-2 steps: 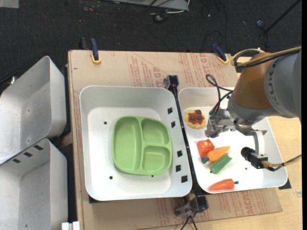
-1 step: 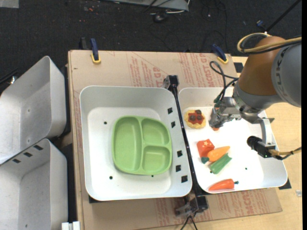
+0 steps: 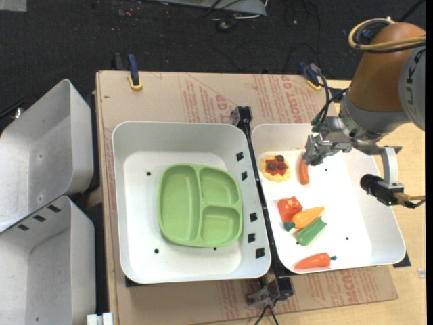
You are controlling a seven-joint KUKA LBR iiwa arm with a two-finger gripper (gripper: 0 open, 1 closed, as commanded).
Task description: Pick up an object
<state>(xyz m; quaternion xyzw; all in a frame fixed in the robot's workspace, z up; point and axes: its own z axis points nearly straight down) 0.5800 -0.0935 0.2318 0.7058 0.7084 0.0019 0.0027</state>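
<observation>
Toy food lay scattered in the right bin: a small yellow tart with dark berries near the bin's upper left, a slim red sausage-like piece just beside it, a red pepper, an orange pepper and a green one bunched together in the middle, and a red chili by the near rim. We saw the hand low over the upper part of that bin, right above the sausage-like piece's top end; whether it touched it, and whether it was spread or pressed together, we could not tell. We saw nothing pinched in it. A green divided plate sat in the left bin. Both bins rested side by side on the counter.
</observation>
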